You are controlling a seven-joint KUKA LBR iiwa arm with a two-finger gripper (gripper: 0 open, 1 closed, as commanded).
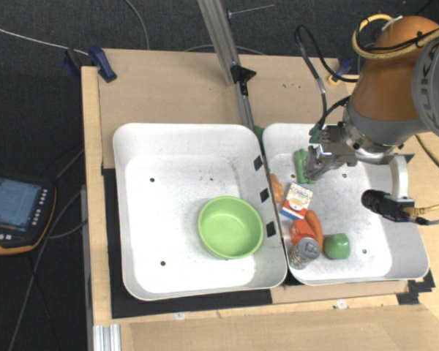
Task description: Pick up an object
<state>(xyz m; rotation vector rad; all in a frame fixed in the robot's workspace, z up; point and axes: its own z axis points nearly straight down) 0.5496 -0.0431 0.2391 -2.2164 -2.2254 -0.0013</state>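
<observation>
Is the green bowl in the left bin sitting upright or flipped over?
Upright. The green bowl shows its open mouth to the camera, with the rim all round and the hollow inside visible. It rests on the left bin's floor.

A flat bench of pale brown board (168, 86) carries two shallow white plastic bins side by side, their inner walls touching near its centre. The left bin (143, 159) sits toward nine o'clock, the right bin (406, 258) toward three o'clock. A black mat (117, 298) shows under the left bin along its nine and six o'clock edges. At about eleven o'clock, a blue clamp (102, 63) grips the bench edge. A slanted grey metal post (219, 28) meets the bench at twelve o'clock.
</observation>
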